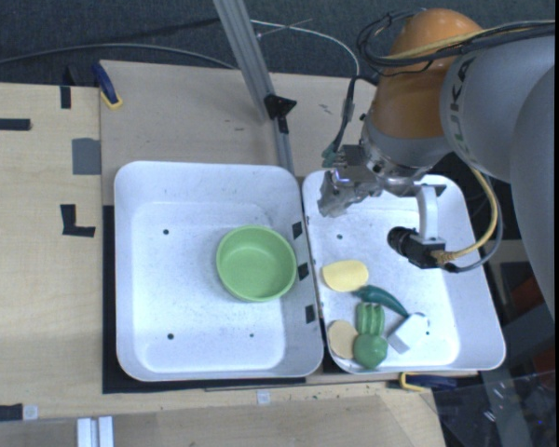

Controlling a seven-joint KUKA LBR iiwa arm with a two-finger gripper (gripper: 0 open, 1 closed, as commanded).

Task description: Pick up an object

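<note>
My gripper hangs over the far left part of the right bin, above and apart from the objects. A yellow oval piece lies just below it near the bin's left wall. Further toward the front sit a dark green pepper-like piece, a green ridged piece, a green ball, a pale yellow piece and a small grey block. Nothing shows between the gripper's fingers.
A green bowl sits in the left bin, close to the wall between the bins. A slanted metal pole rises behind the bins. A black cable fitting hangs from the arm over the right bin.
</note>
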